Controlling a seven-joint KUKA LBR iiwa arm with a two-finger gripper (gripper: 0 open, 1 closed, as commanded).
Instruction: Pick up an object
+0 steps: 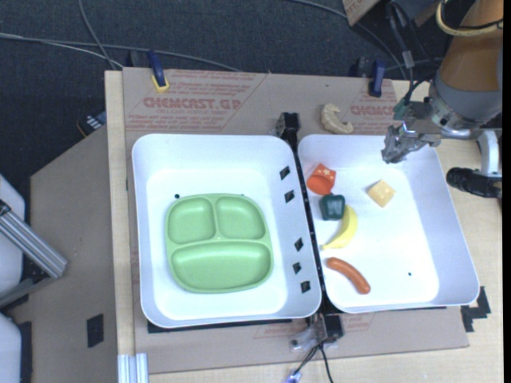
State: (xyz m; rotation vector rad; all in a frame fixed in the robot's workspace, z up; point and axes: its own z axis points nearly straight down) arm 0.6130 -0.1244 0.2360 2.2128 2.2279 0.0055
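Task not yet done: tool [397, 148] hangs at upper right, over the right bin's [447, 214] top edge; open or not, I cannot tell. Nearest object, yellow block [382, 192], lies untouched.

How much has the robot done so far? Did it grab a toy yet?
Not yet. Nothing looks picked up: the banana, sausage, yellow block, orange piece and teal piece all lie in the right bin. The claw hovers at that bin's top edge. Choosing, grabbing and lifting remain.
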